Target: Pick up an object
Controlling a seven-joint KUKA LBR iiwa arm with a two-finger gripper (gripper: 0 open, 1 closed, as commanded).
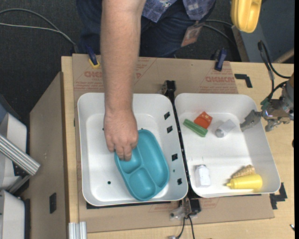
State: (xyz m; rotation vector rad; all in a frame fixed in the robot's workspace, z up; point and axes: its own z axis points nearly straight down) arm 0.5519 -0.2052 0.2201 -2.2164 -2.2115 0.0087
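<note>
A person's hand [120, 136] reaches down into the left bin [89, 140] and rests on the upper end of a teal divided plate [145, 165] lying there. The right bin [261, 154] holds a green block [195, 127] touching a red block [202, 120], a grey cylinder [224, 128], a small white bottle [202, 175] and a yellow squeeze bottle [245, 181] beside a waffle cone. My gripper [250, 120] hangs at the right bin's upper right rim, to the right of the grey cylinder, with nothing seen in it.
The person's forearm [119, 56] crosses the bench's back edge and the left bin's back wall. A black divider [176, 135] runs between the bins. Two clamps [219, 58] hold the cardboard at the back. A yellow object [246, 14] hangs at top right.
</note>
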